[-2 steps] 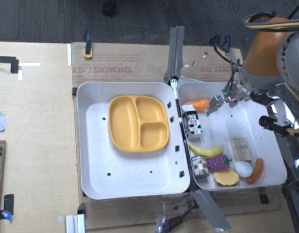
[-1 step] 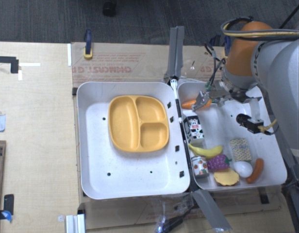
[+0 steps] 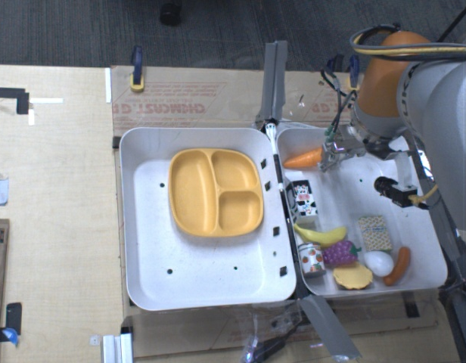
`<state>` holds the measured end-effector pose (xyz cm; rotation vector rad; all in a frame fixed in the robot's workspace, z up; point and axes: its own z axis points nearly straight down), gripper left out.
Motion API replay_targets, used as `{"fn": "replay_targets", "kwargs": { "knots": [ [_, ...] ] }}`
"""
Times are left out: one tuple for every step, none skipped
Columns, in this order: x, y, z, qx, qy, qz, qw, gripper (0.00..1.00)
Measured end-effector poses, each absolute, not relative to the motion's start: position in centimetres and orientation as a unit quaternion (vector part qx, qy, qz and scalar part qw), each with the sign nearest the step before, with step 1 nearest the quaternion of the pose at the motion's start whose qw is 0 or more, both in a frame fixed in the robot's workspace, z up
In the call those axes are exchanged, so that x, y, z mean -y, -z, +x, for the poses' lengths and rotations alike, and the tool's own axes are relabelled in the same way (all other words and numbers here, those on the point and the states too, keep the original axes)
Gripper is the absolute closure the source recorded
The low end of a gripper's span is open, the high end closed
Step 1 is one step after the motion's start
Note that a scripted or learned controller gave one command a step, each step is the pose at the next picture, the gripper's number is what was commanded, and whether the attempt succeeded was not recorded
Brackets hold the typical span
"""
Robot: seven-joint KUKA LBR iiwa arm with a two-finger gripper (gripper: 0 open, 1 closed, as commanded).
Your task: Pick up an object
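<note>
The right bin (image 3: 346, 180) holds several toy foods. An orange carrot (image 3: 301, 158) lies at its back left corner. My gripper (image 3: 333, 151) hangs right at the carrot's thick right end, low over the bin, with the grey arm and its orange band (image 3: 384, 82) behind it. Whether the gripper touches the carrot is not visible. Further forward lie a cow-patterned carton (image 3: 302, 197), a banana (image 3: 320, 234), purple grapes (image 3: 340, 252), a small can (image 3: 311, 259), a yellow slice (image 3: 352, 277), a white egg (image 3: 379, 263), a sausage (image 3: 398, 266) and a checked cracker (image 3: 375, 233).
The left bin (image 3: 142, 225) holds a yellow divided plate (image 3: 215, 191). A black part (image 3: 396, 191) on a cable sticks out over the right bin's right side. A grey post (image 3: 274, 82) stands behind the wall between the bins.
</note>
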<state>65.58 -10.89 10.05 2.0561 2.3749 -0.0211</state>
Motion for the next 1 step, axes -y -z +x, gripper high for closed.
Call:
{"fn": "replay_targets", "kwargs": {
  "knots": [
    [5.69, -19.21, 65.92, -0.736, 0.0004, 0.677, 0.001, 1.00]
  ]
}}
